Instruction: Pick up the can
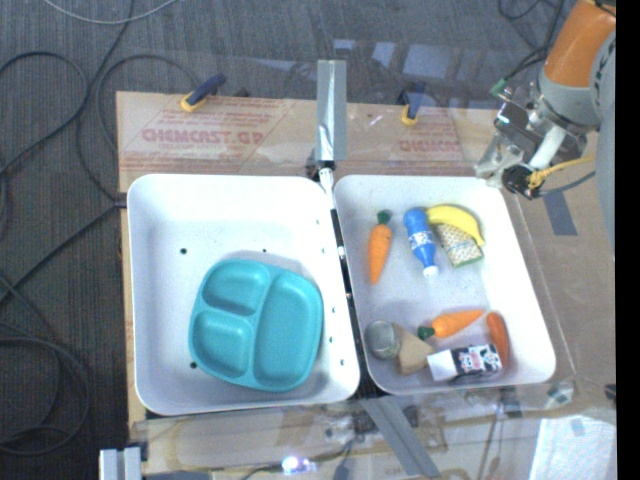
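Note:
The can [381, 339] is a small grey cylinder standing upright in the right bin's [520, 238] near left corner, touching a tan wedge [408, 352]. My gripper [507, 168] hangs over the far right corner of that bin, just outside its rim. It is far from the can, with nothing visibly in it. The grey arm with its orange band [580, 43] reaches in from the upper right.
The right bin also has a carrot [378, 251], a blue bottle [421, 240], a banana [456, 219], a second carrot [456, 323], an orange piece [498, 336] and a small carton [465, 362]. A teal divided plate [258, 325] lies in the left bin [170, 208].

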Robot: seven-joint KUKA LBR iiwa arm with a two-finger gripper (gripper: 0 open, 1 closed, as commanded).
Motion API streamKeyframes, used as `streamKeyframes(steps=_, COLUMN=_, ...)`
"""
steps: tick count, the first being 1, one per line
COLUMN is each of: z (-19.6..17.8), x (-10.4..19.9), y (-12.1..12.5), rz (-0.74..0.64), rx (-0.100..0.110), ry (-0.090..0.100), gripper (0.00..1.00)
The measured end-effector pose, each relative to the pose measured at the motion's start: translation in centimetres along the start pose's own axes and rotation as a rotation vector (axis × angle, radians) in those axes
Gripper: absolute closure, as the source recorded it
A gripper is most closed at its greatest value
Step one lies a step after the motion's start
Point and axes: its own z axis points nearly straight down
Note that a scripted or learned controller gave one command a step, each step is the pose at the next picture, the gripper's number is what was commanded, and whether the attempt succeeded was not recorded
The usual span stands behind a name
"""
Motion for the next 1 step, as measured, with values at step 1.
streamKeyframes(steps=1, z=1.41, x=0.24, y=-1.22, rz=0.106, rx=0.002, ry=0.000, gripper=1.00)
